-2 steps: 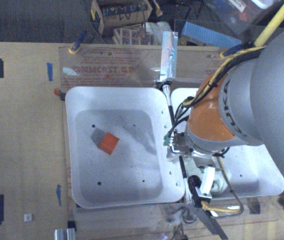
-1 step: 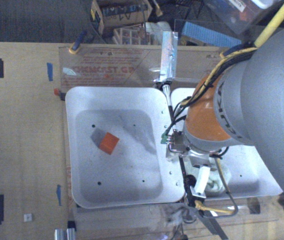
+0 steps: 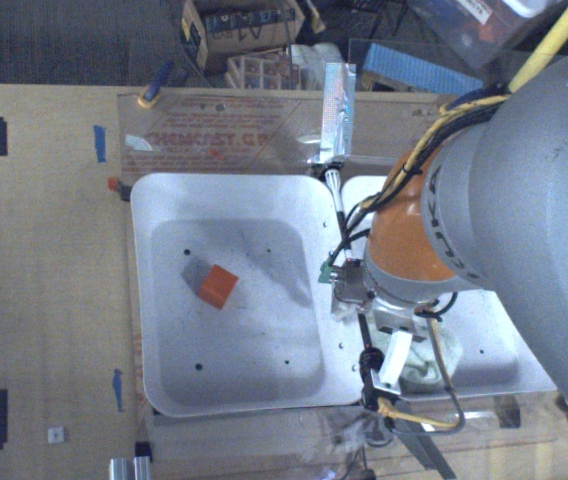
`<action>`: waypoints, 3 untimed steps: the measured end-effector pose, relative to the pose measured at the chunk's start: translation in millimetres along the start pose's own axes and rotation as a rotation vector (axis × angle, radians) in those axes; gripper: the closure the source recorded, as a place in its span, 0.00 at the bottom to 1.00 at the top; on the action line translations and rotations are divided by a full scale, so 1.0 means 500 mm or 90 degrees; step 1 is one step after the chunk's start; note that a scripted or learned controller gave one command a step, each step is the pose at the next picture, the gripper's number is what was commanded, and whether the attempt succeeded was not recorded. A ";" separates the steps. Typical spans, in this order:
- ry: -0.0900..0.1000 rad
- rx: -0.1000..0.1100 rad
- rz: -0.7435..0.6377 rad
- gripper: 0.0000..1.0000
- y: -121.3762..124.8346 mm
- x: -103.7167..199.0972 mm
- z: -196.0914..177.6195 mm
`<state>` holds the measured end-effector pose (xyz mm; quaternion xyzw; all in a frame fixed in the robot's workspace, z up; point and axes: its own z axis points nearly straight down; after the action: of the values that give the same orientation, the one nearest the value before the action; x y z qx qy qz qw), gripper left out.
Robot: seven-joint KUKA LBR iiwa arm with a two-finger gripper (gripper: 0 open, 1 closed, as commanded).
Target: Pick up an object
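Camera view — orange block [image 3: 218, 286] in left bin [image 3: 164, 200]

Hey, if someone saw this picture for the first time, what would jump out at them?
Most striking is the big grey arm with its orange band, filling the right side and reaching down over the right bin. Next, a small orange block sits alone in the left bin, beside a grey patch.

Grey arm [image 3: 524, 178], orange wrist band [image 3: 404, 243], yellow cable [image 3: 564, 18].
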<state>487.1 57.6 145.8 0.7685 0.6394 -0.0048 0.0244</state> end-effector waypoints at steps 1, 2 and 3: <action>0.026 0.016 -0.140 1.00 0.004 -0.093 -0.073; 0.027 0.015 -0.194 1.00 0.028 0.032 -0.077; 0.027 0.015 -0.217 1.00 -0.015 0.023 -0.189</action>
<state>479.5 74.1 239.4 0.6488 0.7610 -0.0001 0.0004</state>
